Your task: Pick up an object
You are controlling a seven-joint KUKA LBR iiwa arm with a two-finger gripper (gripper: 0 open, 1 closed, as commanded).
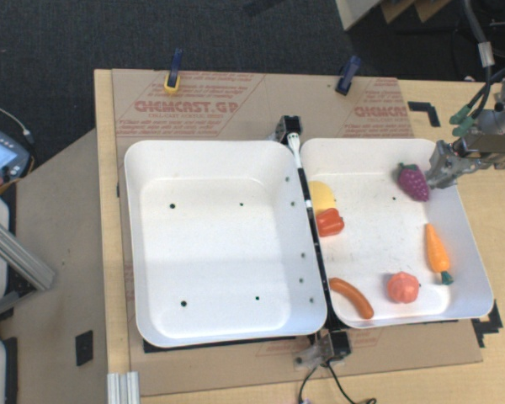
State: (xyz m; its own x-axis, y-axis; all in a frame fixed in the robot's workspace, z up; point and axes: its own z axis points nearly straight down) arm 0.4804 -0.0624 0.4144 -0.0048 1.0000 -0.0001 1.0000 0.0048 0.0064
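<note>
Red "CHEMCAST GP" print on the brown protective sheet (194, 108) under the bins.

Two bins share the bench — left bin (210, 242) beside right bin (366, 234). In the right: grapes (413, 182) far-right corner, carrot (438, 252) right edge, sausage (352, 298) near-left corner.

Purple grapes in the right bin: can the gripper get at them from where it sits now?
Probably yes. The gripper sits right beside the purple grapes near the right bin's far right corner, with nothing between; the bin wall close by may crowd it.
</note>
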